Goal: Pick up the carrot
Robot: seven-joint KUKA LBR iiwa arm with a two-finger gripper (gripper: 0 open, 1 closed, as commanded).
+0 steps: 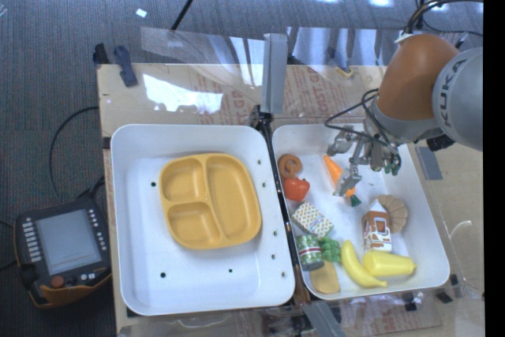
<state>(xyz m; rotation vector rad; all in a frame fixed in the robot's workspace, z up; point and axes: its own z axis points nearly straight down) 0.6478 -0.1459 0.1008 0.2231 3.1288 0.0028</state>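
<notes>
The carrot (333, 167) is orange with a green top and lies at a slant in the upper middle of the right bin (430, 237). My gripper (357, 163) hangs directly over its lower half and hides the carrot's middle. An orange piece and the green top show just below the gripper. The view does not show whether the carrot is gripped.
The right bin also holds a red tomato (296, 188), a brown donut (289, 165), a patterned box (312, 219), a carton (377, 229), a bread piece (396, 209), a banana (359, 266) and a green can (310, 250). A yellow divided plate (211, 199) sits in the left bin (142, 280).
</notes>
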